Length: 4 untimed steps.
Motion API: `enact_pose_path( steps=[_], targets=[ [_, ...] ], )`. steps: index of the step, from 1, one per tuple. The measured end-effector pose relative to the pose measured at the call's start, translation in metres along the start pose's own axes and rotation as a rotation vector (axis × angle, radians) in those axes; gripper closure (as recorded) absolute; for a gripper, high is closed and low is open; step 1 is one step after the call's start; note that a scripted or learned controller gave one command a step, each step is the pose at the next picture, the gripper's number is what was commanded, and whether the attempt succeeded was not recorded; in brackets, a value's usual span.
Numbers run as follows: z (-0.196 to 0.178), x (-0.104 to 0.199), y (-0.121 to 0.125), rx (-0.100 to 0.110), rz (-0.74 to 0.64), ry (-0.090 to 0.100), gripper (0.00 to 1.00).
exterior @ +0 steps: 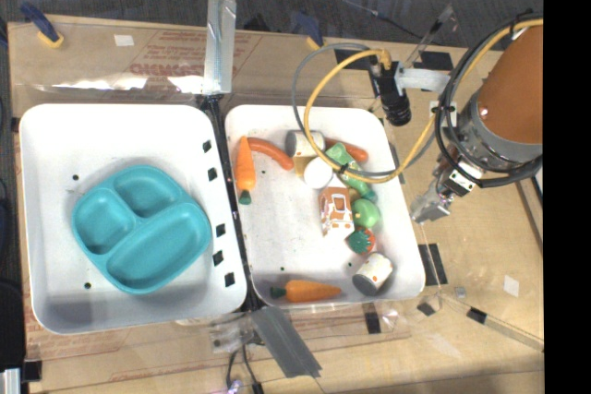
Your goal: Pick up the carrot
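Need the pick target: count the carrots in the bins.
3 clearly: carrot upright by right bin's left wall; carrot slanting beside its top; carrot along the near wall. The toy pile may hide more.

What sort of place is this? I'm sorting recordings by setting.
Most likely a robotics lab bench: a robot arm trailing a yellow cable over two white bins, one holding toy carrots and a teal divided plate.
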<state>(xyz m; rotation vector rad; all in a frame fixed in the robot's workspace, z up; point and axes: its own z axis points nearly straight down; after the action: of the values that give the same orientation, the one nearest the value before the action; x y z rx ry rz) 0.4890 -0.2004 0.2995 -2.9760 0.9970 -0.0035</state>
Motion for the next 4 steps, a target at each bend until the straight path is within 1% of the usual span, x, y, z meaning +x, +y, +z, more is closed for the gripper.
enact_pose_path(
  steps=[1,2,3,4],
  targets=[
    [-0.089,-0.001,0.003,0.003,-0.271,0.006,1.0],
    [-0.086,0.012,0.001,0.004,-0.451,0.002,1.0],
    [-0.018,0.001,0.011,0.004,-0.437,-0.006,1.0],
    [-0.021,0.003,0.008,0.005,-0.451,0.001,1.0]
  ],
)
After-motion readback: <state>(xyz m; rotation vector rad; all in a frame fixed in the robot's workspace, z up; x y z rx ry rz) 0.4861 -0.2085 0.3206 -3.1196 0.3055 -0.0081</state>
